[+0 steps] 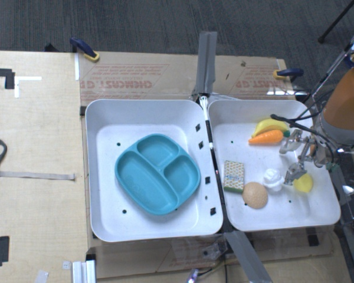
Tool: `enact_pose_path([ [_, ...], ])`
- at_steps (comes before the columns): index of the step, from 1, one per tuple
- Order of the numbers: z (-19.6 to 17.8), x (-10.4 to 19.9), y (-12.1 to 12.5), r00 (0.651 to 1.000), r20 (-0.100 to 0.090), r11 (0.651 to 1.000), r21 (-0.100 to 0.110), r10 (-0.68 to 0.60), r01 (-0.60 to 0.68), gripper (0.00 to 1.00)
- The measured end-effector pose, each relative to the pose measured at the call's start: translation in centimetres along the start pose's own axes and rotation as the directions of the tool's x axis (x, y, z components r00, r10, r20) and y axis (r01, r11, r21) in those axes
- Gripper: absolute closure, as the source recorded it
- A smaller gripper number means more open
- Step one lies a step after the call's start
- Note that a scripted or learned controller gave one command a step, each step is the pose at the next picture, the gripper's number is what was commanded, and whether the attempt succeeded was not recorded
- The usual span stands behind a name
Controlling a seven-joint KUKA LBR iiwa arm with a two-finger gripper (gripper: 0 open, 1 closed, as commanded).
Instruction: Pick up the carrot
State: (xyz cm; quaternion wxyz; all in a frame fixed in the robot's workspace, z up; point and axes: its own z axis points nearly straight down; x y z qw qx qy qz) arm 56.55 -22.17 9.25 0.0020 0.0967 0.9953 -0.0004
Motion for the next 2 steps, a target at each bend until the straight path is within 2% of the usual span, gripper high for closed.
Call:
enact_pose_path([
  [1,0.0,-6.8,5.3,1.000,-0.028,1.000,0.005,0.008,-0.008,0.00],
  [2,-5.6,-3.2,13.6,0.985,0.000,0.985,-0.002,-0.170,0.170,0.00],
])
